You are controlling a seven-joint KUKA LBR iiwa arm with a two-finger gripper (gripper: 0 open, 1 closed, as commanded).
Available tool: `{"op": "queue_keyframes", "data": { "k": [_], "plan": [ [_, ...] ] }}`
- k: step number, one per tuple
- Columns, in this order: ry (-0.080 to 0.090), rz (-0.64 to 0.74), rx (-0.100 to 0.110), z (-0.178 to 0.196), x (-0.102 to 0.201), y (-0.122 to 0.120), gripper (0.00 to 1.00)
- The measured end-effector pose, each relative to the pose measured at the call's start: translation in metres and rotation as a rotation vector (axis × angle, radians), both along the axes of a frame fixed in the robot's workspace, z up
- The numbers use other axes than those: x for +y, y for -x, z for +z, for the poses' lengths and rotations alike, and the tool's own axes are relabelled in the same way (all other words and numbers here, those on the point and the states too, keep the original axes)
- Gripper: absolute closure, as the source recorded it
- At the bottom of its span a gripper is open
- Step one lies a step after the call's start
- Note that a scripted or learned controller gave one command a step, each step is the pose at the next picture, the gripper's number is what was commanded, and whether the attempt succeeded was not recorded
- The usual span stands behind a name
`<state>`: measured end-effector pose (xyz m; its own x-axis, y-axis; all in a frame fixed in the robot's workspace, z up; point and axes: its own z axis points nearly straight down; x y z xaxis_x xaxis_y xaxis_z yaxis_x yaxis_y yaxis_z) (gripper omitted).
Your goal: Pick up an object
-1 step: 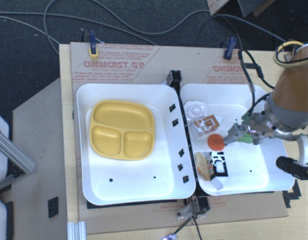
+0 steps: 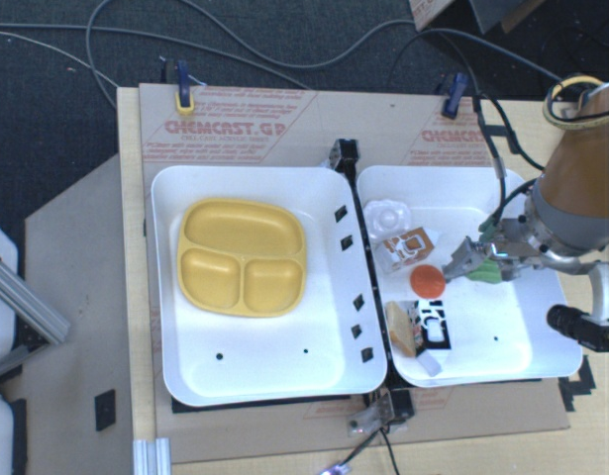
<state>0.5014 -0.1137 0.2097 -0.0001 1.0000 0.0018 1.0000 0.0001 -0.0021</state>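
- Where the two white bins meet, a black divider strip (image 2: 355, 255) runs from 12 to 6 o'clock down the middle of the bench; the left bin (image 2: 175, 295) and the right bin (image 2: 482, 359) sit edge to edge against it.
- Left bin: a yellow three-part tray (image 2: 243, 256) lies toward its 11 o'clock side; the bin floor from 3 round to 6 o'clock is bare white, with room on every side of the tray.
- Right bin: clutter packs its 9 o'clock half, close to the divider. A clear plastic piece (image 2: 386, 215) lies at 11 o'clock, a small brown-and-white packet (image 2: 405, 248) just below it, an orange ball (image 2: 428, 282) near centre, and a black-and-white printed box (image 2: 433, 325) with a tan item (image 2: 401, 330) beside it at 7 o'clock.
- The right bin's floor from 4 to 6 o'clock is open.
- The arm (image 2: 579, 181) enters from 3 o'clock, its brown-orange body over the bin's right rim and the wrist angled toward 9 o'clock.
- The gripper (image 2: 460, 262) points at the orange ball, its tip just beside the ball on the 2 o'clock side; touching or a hair apart, cannot tell.
- Finger spread: cannot tell. Nothing is visibly held between them.
- A green part (image 2: 487, 271) shows at the wrist behind the tip.
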Motion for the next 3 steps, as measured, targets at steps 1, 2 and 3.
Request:
{"op": "queue_keyframes", "data": {
  "k": [1,2,3],
  "plan": [
    [-0.001,-0.001,0.005,-0.059,-0.008,0.0,0.0],
    [-0.003,0.0,-0.004,-0.1,0.001,-0.002,0.0],
    [0.002,0.001,-0.009,-0.11,0.001,-0.004,0.0]
  ]
}}
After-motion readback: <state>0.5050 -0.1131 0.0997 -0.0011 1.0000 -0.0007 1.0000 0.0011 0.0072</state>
